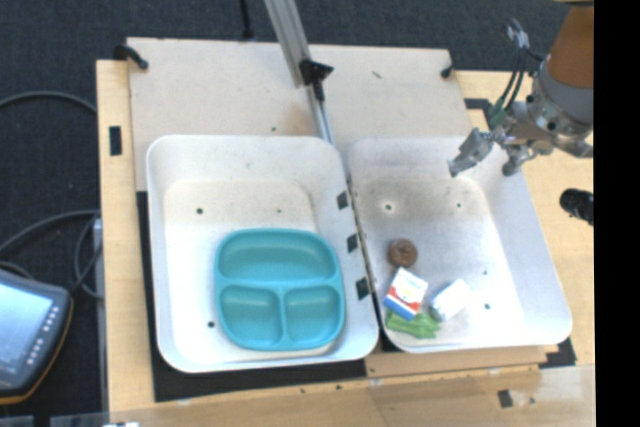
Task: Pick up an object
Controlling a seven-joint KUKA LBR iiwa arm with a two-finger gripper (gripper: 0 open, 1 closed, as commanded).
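Near the bench's front edge, three small things cluster in the right bin (520,245): a crumpled green piece (415,324), a red-and-white carton (406,293) and a white block (451,297). One round brown lump (402,252) lies just behind. The left bin (180,175) holds one smooth teal divided tray (280,288). My end effector (493,156) hangs open, empty, over the far right rim.

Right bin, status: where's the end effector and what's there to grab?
End effector open, above the right bin's far edge, holding nothing. Brown round piece, small carton, white block near front. Nothing blocking.
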